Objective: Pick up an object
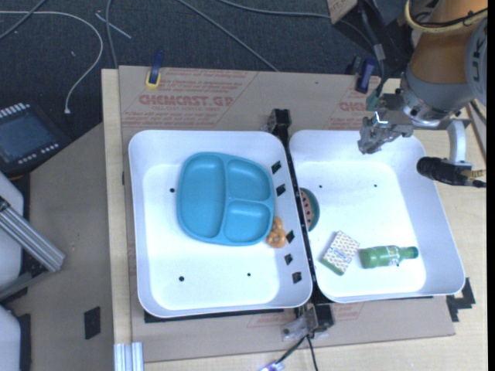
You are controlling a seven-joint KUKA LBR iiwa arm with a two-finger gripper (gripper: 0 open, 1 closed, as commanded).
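Grey arm's two-finger gripper (377,141) hovering over far edge of right white bin (433,230), can't tell jaws' state tbh. Nothing picked yet: small green plastic bottle (387,256) and patterned little packet (339,253) lying near front, whole grab left

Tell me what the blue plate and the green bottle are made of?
The blue divided plate looks like matte plastic: even colour, soft moulded ridges. The green bottle seems glossy plastic, with a bright glint on its side; glass can't be ruled out.
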